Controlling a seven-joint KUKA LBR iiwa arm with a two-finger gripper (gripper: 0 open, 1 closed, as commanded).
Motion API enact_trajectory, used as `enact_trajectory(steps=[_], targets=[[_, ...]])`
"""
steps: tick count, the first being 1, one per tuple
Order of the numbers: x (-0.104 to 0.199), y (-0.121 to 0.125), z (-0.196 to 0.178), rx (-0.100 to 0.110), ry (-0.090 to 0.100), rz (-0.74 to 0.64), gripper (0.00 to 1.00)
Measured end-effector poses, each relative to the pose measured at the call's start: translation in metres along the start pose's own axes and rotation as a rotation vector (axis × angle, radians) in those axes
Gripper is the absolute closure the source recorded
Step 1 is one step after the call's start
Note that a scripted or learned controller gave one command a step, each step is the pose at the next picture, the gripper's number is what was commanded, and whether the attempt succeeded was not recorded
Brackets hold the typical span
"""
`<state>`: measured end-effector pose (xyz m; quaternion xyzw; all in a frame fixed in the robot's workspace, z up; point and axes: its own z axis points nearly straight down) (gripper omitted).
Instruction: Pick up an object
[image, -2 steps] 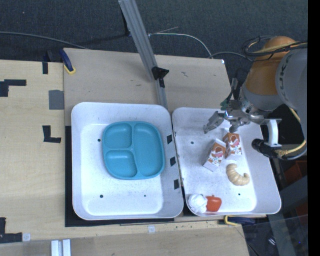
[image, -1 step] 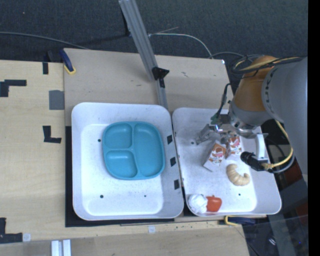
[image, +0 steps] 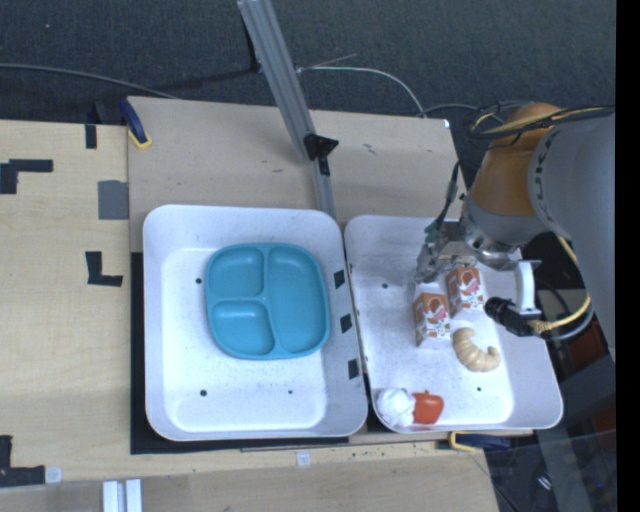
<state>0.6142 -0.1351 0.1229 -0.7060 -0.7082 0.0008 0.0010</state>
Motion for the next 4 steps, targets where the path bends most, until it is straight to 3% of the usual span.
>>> enact_trajectory(steps=[2,4], targets=[[-0.006,0.009,-0.101,-0.007,-0.001,0.002,1.00],[0.115,0.010,-0.104,-0.003,0.002,-0.005,1.00]])
